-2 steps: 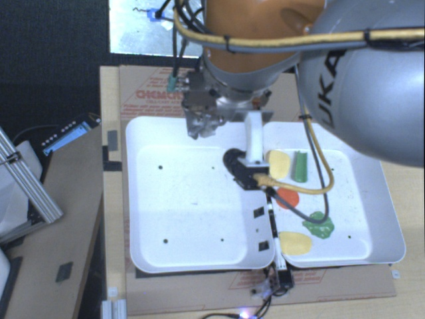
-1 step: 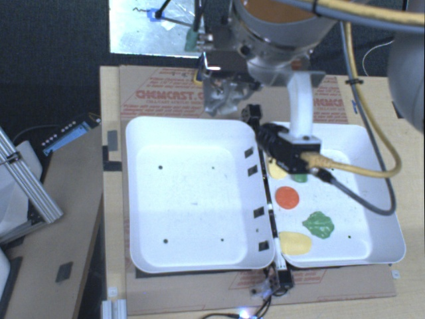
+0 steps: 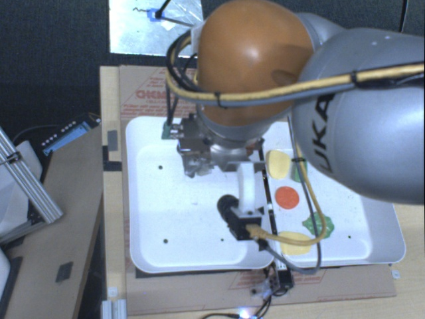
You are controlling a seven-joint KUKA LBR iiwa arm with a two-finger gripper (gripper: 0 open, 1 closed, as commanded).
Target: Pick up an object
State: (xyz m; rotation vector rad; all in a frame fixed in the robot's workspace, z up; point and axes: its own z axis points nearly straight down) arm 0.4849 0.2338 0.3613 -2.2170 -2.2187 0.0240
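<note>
Bench [image 3: 109, 198] under dark backdrop, 2 shallow white bins side by side: left bin [image 3: 136, 244], right bin [image 3: 393, 244]. Arm [image 3: 358, 111] comes in from the right and blocks much of the view, esp. the right bin's back half. Gripper [image 3: 194, 161] sits low over the left bin, back-centre, near the wall btwn bins; open or closed: can't tell, too much is covered by the wrist, and nothing is seen held. Candidates all lie in the right bin, left side, well apart from the gripper: yellow lump [image 3: 279, 163] near the shared wall, red disc [image 3: 287, 197] just in front of it, green lump [image 3: 320, 226] further front-right, yellow strip [image 3: 297, 240] by the front rim, close to the green one. Count: yellow x2, red x1, green x1 = 4 visible; more may hide under the arm. Handling, my guess: all small and light, prob. plastic or foam toys, not fragile. Disc lies flat, so little to pinch; take it across the rim, may slip. Yellow lump is rounded, grab across the narrow width. Green lump looks irregular, maybe soft, probably easiest to bite mid-body. Strip: pinch across the short axis at the middle.
</note>
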